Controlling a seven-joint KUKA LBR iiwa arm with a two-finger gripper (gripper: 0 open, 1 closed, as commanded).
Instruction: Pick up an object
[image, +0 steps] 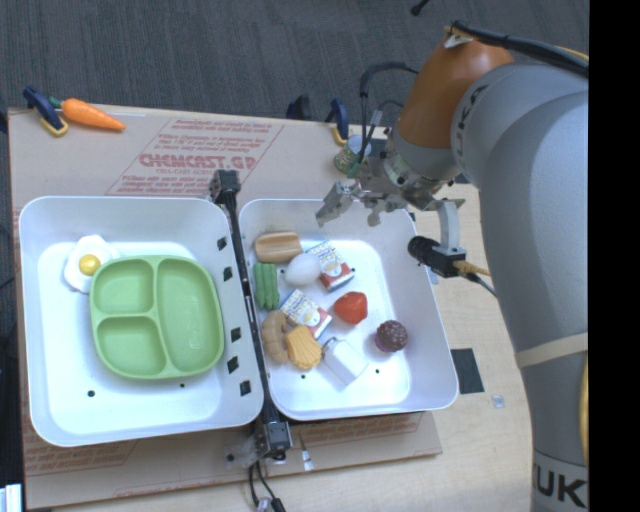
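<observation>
The right bin (425, 370) holds several toy foods: a bread roll (278, 245), a white egg (300, 268), a small red-and-white carton (334, 266), a red tomato (350, 307), a dark maroon ball (391, 336), a green pickle (266, 285), a second carton (306, 312), a yellow waffle piece (303, 348) and a white block (340, 362). My gripper (354, 208) hangs above the bin's far edge, open, with nothing between its fingers. It is up and right of the roll and the egg.
The left bin (40, 400) carries a green divided plate (155, 315) and a fried egg (85, 265). A toy carrot (92, 115) lies on the cardboard at the far left. A black clamp (225, 185) sits where the bins meet at the back.
</observation>
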